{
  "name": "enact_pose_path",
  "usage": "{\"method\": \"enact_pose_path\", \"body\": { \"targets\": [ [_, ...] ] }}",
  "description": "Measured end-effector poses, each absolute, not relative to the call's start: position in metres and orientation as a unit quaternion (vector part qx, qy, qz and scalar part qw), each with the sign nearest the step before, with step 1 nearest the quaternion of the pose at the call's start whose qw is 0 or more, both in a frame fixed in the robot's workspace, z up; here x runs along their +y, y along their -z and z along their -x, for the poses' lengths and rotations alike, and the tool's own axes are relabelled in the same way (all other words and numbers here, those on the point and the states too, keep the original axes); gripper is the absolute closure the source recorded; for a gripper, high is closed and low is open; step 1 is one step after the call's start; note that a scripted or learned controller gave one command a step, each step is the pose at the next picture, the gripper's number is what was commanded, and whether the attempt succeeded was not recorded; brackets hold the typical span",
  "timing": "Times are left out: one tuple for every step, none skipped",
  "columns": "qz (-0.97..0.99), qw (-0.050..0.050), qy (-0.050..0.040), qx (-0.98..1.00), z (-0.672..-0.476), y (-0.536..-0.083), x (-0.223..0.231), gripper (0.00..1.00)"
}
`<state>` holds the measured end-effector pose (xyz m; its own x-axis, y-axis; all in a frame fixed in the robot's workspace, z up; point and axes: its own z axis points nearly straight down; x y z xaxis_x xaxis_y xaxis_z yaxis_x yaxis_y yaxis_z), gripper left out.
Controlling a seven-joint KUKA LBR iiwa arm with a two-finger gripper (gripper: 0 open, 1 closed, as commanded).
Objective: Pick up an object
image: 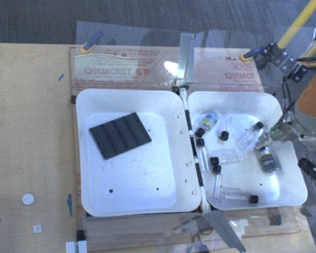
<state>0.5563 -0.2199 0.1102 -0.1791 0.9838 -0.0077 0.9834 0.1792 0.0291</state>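
"Bottle (268,162) with the dark label, right of centre in the frame, in the right bin (292,194): that's my candidate. It lies on its side just below the gripper (267,138)."

"Is the gripper closed on anything?"

"I cannot tell whether it is released or clenched; the tip is small and cluttered from here. I see nothing between its tips, so I won't claim a hold. I'd judge we're at the approach, with the pick not yet made."

"What does the next move need?"

"Centre over the bottle, line up across its width, descend, close, then lift. A clear vial (247,138) sits just to the left of the tip and could get nudged."

"Give me the count, working outward."

"Right bin: two bottles, the dark one and a second bottle (209,119) with a pale label at upper left of that bin. Clear vials with black caps: I count seven caps, though some tubes overlap. Left bin (89,101): one dark ribbed slab (120,135). Two bins in all."
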Motion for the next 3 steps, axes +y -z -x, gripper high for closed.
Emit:
{"method": "enact_pose_path", "body": {
  "targets": [
    [-0.607,-0.001,0.0007,0.795,-0.549,-0.179,-0.16,1.0],
    [-0.584,0.0,0.0007,0.812,-0.581,-0.184,-0.107,1.0],
    [-0.584,0.0,0.0008,0.812,-0.581,-0.184,-0.107,0.0]
  ]
}}
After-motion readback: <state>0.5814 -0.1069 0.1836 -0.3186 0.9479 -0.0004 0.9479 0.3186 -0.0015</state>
